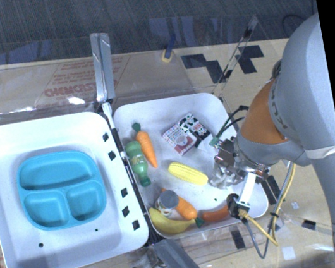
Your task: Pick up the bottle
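Pincer [223, 175] hovers near the corn [188, 173], its state impossible to tell; it should cross left, centring over the green bottle [137, 161].

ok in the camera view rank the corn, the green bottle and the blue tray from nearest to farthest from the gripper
1. Corn, just left of the gripper in the right bin.
2. Green bottle, along that bin's left wall.
3. Blue tray, in the left bin.
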Controlling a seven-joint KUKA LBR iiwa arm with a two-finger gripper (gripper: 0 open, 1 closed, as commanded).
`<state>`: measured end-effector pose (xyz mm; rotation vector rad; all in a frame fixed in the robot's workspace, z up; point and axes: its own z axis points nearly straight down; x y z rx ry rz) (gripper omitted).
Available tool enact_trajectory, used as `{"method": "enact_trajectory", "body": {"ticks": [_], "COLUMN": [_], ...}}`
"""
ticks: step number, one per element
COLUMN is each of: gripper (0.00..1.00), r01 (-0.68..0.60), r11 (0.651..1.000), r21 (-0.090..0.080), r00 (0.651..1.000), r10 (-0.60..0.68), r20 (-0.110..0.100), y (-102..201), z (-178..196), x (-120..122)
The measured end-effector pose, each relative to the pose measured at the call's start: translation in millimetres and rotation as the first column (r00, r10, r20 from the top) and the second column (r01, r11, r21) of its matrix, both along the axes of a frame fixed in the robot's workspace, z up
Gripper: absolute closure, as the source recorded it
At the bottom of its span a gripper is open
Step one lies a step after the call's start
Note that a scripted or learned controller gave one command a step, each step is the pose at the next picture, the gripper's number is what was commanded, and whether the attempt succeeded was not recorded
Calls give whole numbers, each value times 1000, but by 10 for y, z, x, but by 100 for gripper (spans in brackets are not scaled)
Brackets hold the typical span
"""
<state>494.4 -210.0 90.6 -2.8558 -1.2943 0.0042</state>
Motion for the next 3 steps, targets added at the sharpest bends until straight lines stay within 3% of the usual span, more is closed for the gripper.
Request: {"method": "enact_trajectory", "body": {"ticks": [1,2,3], "gripper": [100,100,0], "r01": [66,398,397], "r11": [998,917,918], "r21": [-2,0,-1], "r00": [998,917,918], "r10": [-66,-398,-397], "r20": [1,22,16], "y": [267,872,884], "z": [1056,208,177], "x": [559,376,362]}}
